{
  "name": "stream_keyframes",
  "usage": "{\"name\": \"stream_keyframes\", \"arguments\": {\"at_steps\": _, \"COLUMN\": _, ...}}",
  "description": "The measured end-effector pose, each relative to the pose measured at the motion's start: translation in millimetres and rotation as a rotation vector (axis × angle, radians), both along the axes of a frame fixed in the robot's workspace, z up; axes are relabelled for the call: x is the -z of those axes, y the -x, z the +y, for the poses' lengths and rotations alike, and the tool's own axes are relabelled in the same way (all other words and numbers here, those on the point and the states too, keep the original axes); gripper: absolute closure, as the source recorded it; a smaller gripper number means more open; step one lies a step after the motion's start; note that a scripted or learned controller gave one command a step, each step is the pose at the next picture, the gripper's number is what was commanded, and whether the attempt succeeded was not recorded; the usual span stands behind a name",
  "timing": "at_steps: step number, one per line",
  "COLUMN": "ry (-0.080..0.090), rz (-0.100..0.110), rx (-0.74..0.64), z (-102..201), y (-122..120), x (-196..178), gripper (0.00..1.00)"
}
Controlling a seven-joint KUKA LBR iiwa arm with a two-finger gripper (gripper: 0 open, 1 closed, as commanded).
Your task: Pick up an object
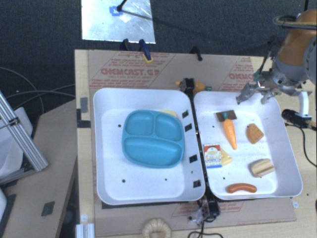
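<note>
At upper right, the gripper [256, 94] hangs spread wide and empty over the right bin's [287, 155] far rim.

One fixed cam, high above bench [237, 66], slanted down, both bins [148, 195].

Grey arm [290, 66] with orange band, pale metal fingers [243, 95].

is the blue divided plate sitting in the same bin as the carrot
No, the blue divided plate lies in the left bin, while the carrot lies in the right bin.
</note>
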State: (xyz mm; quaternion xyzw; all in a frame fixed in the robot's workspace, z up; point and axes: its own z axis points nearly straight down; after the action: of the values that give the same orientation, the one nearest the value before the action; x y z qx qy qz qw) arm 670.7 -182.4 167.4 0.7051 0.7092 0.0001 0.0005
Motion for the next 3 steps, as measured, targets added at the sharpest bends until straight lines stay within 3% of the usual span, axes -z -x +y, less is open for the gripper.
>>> {"name": "stream_keyframes", "arguments": {"at_steps": 2, "ry": 0.001, "rz": -0.003, "rx": -0.001, "z": 8.9, "y": 1.0, "x": 82.5, "gripper": 0.0}}
{"name": "stream_keyframes", "arguments": {"at_steps": 3, "ry": 0.002, "rz": -0.011, "rx": -0.004, "z": 9.2, "y": -1.6, "x": 67.4, "gripper": 1.0}}
